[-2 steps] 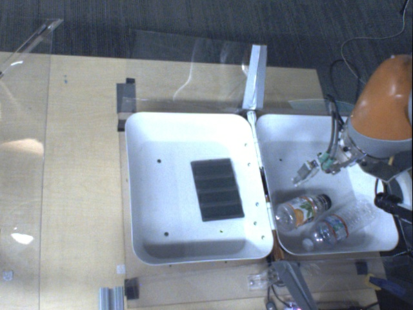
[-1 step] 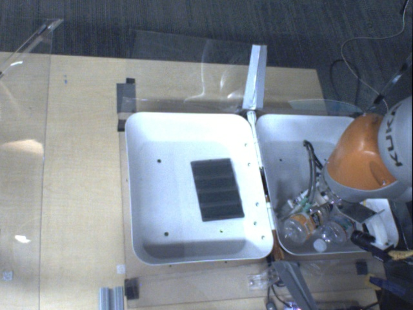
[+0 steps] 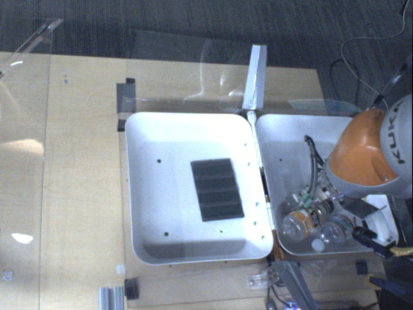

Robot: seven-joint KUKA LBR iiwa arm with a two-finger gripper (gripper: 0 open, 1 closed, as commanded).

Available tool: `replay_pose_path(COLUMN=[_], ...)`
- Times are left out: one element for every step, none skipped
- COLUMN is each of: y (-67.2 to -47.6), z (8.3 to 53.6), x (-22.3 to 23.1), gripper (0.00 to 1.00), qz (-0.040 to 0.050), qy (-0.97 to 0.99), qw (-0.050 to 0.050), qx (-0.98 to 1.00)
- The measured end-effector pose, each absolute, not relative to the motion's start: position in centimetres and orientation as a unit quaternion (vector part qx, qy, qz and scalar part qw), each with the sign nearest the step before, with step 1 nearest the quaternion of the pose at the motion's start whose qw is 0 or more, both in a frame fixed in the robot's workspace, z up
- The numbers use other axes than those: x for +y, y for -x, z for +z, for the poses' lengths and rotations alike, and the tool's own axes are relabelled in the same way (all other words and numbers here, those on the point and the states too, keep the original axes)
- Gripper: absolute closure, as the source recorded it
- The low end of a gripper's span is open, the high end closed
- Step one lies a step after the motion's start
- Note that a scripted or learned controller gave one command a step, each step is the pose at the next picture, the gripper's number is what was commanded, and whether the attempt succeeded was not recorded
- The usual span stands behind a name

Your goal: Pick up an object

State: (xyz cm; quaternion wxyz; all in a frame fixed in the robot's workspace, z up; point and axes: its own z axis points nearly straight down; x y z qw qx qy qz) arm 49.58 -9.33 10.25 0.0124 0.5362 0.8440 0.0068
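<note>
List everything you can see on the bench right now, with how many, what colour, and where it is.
white bins: two, white, side by side on the bench, left bin and right bin
ribbed block: one, dark grey to black, lying flat near the middle of the left bin
clear plastic bottles: at least two, transparent, one with a white cap, clustered at the near edge of the right bin under the arm; exact count hard to tell
bench: one, light wood, under both bins
clear panel: one, transparent, over the bench's left side
arm: one, grey with an orange band, reaching in from the right over the right bin
gripper: one, dark, low among the bottles
</note>
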Motion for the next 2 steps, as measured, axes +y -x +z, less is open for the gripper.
replay_pose_path(y=[-60.59, -60.57], z=[18.66, 18.63], x=[-7.37, -7.38], gripper=[1.0, 0.0], qz=[0.002, 0.0018], qy=[-0.512, -0.512], qw=[0.004, 0.003], qx=[0.859, 0.859])
